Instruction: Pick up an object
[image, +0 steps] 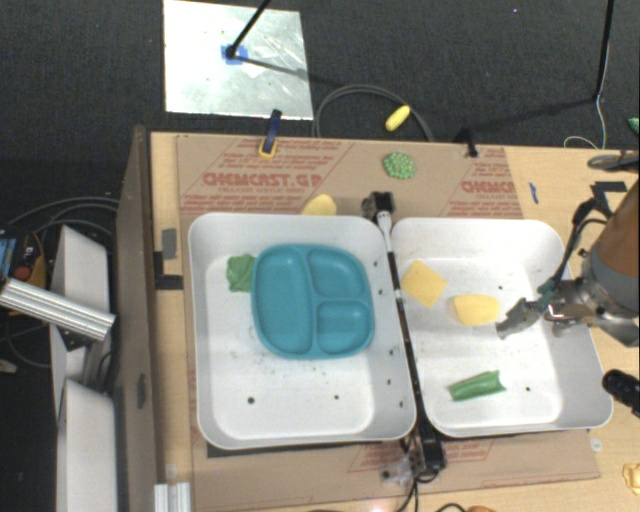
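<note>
Two white bins (480, 425): jaws (518, 318), spread state unclear, beside yellow block (476, 308), near green piece (475, 385).

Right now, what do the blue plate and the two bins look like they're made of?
The blue divided plate looks like moulded plastic: one even matte colour, rounded compartments. The left bin and right bin look like thin formed white plastic, judging by their soft rounded corners and faint sheen, though I can't be sure.
</note>
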